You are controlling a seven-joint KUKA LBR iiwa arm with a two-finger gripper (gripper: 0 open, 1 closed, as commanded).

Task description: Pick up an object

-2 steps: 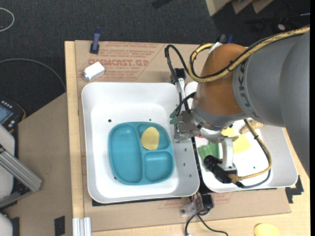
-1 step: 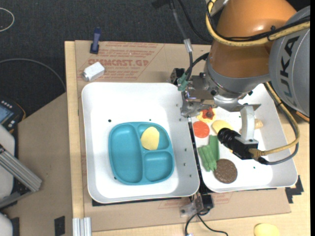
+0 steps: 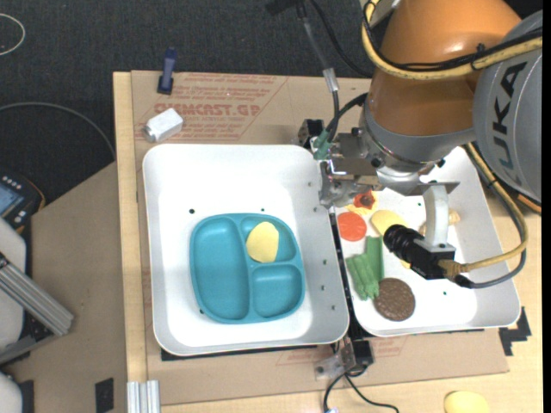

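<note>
Orange-banded arm (image 3: 430, 50), white bins (image 3: 164, 231), cardboard bench (image 3: 224, 101)

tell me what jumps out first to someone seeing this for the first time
The arm's big orange band dominates the top right, hanging over the right bin. Next comes the teal divided tray in the left bin, with a yellow piece in its upper right compartment. Small food items cluster in the right bin, including a green piece and a brown disc.

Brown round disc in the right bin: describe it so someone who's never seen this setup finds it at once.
Start at the right-hand white bin, the one the arm hangs over. Go to its near edge, below the black cylindrical part: the brown disc lies flat there, just right of the green item. It is the one dark, speckled, flat round piece; its neighbours are green, orange and yellow.
</note>
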